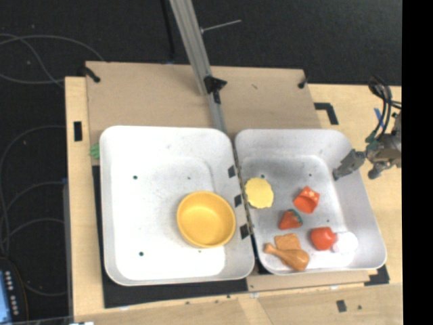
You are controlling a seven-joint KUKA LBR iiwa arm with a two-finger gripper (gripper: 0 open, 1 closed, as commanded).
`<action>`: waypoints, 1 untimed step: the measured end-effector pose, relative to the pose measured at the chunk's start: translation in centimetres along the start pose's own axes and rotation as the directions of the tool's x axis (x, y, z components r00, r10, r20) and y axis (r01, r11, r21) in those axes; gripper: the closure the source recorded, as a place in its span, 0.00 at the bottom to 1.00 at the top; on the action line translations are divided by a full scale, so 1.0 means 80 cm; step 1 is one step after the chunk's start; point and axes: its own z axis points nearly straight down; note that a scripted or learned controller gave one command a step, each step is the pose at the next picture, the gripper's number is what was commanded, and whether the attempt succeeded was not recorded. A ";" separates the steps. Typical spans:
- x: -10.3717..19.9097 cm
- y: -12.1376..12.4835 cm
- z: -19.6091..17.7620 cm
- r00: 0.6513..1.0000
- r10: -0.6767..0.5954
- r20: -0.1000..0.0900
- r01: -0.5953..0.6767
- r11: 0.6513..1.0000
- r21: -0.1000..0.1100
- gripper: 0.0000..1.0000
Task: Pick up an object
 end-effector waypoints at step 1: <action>0.000 0.000 0.000 1.000 0.000 0.000 0.000 1.000 0.000 0.00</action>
